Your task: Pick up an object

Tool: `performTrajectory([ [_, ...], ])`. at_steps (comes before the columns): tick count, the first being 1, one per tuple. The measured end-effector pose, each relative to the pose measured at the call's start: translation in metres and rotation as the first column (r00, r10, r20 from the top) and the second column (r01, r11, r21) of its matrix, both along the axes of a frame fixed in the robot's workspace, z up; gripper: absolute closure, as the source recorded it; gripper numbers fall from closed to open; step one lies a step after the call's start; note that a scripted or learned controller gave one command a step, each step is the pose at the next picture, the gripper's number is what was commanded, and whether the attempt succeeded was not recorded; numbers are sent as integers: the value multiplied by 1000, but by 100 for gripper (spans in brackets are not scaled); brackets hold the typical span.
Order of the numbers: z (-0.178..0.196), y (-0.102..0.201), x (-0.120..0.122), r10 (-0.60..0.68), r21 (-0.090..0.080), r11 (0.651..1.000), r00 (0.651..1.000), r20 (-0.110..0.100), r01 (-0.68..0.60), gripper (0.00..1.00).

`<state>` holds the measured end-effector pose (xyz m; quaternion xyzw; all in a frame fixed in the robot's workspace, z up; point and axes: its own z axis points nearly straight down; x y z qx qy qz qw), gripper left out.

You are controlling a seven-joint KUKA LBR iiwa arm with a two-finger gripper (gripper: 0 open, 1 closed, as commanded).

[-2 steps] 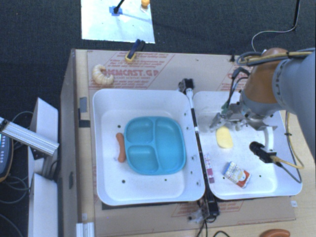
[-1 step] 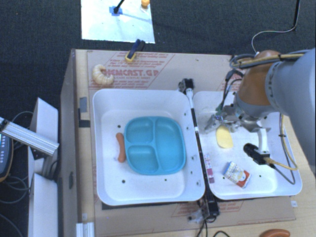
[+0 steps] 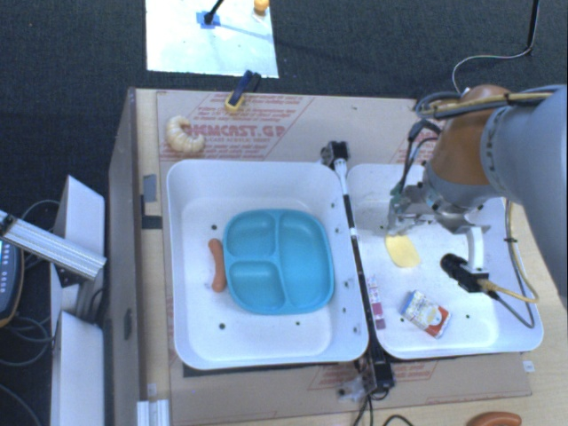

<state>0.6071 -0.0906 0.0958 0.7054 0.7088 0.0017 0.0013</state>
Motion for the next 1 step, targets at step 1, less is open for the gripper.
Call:
performTrajectory([
  [1,0,0,0,0,0,1000,1000,0,0,0],
])
